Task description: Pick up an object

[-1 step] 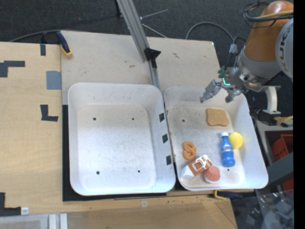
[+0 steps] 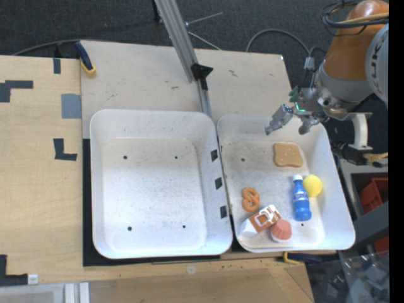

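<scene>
Ok so from where I'm sitting, the pick hasn't really happened yet. The gripper (image 2: 291,122) hangs over the far end of the right bin (image 2: 240,169), and its fingers (image 2: 276,122) are spread open with nothing between them. So nothing is grabbed, far as I can see.

All the candidates sit in that right bin. The slice of bread (image 2: 288,155) is closest to the gripper, just on the near side of it. Further toward the near edge there's a blue bottle (image 2: 300,200) with a yellow lemon-looking thing (image 2: 312,185) touching or right beside it. Left of those is a small orange pretzel (image 2: 250,199), and at the near end an orange and white toy (image 2: 265,218) next to a reddish round thing (image 2: 281,231). The left bin (image 2: 101,169) has no objects I can spot.

My read: we're at the approach stage. Still left is basically everything that counts, meaning lining up over one item, dropping down, closing, and lifting. The bread looks like the likeliest target given how near it is, but it lies flat, so I'd guess that's a tricky grab.
</scene>
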